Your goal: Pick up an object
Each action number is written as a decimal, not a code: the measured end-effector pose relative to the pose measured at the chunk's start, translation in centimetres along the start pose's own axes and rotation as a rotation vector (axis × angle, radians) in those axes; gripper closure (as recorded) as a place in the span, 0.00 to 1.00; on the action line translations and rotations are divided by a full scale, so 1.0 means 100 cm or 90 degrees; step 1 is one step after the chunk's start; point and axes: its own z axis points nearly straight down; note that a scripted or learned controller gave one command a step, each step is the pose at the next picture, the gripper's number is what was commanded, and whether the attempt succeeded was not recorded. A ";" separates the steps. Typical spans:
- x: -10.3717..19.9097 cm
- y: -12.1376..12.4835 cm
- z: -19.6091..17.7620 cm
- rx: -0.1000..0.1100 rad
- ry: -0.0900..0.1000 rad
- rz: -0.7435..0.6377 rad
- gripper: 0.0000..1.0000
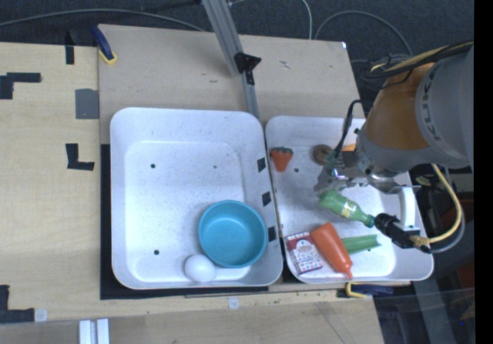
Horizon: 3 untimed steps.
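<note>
Gripper sits low in the right bin, directly above the green bottle, positioned for a pick. Jaw state cannot be determined. Carrot, strawberry and red packet lie nearby. Left bin contains blue bowl and white ball.

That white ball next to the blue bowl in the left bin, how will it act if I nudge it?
The white ball looks round and smooth, so it will probably roll. It sits against the blue bowl near the bin wall, which may stop it quickly. Likely light.

A robotics lab (taped bench, white bins, cables).
</note>
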 end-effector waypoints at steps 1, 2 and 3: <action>-0.003 0.002 -0.042 0.000 0.000 0.000 1.00; -0.013 0.003 -0.100 -0.002 -0.001 0.000 1.00; 0.051 0.002 -0.096 0.002 0.002 -0.005 1.00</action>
